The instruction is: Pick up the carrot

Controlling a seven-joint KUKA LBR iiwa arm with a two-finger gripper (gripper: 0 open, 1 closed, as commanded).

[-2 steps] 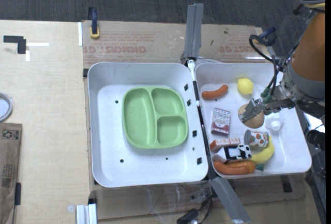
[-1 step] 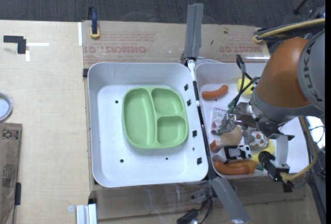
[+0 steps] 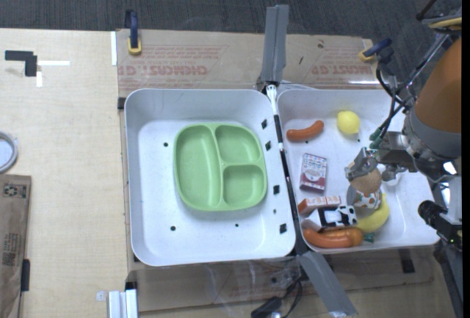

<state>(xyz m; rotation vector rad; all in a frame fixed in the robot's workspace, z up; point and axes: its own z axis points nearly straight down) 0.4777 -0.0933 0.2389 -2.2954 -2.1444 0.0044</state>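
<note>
Carrot (image 3: 334, 237) lies just below-left of the gripper (image 3: 364, 170), seemingly apart.

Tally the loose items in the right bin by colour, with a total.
Orange-red: 2, sausage-like piece, carrot
Yellow: 2, lemon, banana
Red and white: 2, small box, flat packet
Black and white: 1, toy
Total: 7, though the gripper may hide more.

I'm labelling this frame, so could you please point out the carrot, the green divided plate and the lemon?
carrot (image 3: 334, 237): camera view, middle of its orange body.
green divided plate (image 3: 192, 162): camera view, floor of its long left compartment.
lemon (image 3: 348, 122): camera view, centre of its yellow skin.
</note>
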